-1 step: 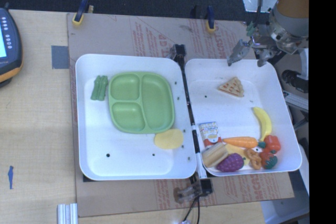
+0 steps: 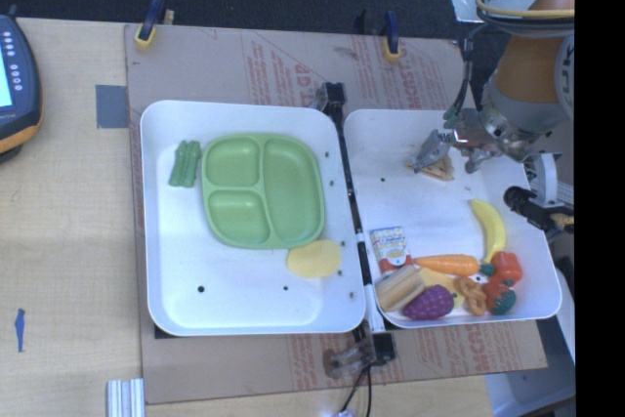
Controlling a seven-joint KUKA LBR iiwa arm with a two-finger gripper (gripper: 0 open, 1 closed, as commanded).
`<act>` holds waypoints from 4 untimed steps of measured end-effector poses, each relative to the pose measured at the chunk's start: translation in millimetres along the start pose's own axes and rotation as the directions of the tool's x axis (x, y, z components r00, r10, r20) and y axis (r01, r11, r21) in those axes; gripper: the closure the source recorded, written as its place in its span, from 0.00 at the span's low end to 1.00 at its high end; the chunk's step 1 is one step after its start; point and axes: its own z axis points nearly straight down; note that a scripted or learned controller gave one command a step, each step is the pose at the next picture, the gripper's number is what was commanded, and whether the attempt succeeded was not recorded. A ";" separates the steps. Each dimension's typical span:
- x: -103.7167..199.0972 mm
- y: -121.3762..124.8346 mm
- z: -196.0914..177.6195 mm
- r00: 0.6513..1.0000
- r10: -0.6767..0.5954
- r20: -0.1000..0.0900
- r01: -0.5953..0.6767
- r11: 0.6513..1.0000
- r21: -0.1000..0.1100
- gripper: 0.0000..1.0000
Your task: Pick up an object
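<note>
Grey gripper (image 2: 451,149) fingers look spread over the small tan toy sandwich wedge (image 2: 437,171) above the yellow plastic banana (image 2: 490,228); we think it's light, stiff, pinch its sides.

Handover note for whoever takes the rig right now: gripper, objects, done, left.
Gripper: low in the right bin, at a small tan food piece; grasp cannot be confirmed.
Right bin, front: banana, carrot, grapes, small carton.
Left bin: green plate, green beans, yellow piece.
Done: nothing lifted.
Left: grip and lift one object.
</note>
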 end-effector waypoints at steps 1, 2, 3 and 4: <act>-65.4 26.7 42.0 1.000 0.002 0.003 -0.002 1.000 -0.011 0.00; -67.6 -45.7 35.6 1.000 0.000 -0.001 0.000 1.000 -0.004 0.00; -66.5 -74.0 56.5 1.000 -0.002 -0.001 0.002 1.000 -0.006 0.00; -68.1 -72.5 44.6 1.000 -0.003 0.001 0.003 1.000 -0.009 1.00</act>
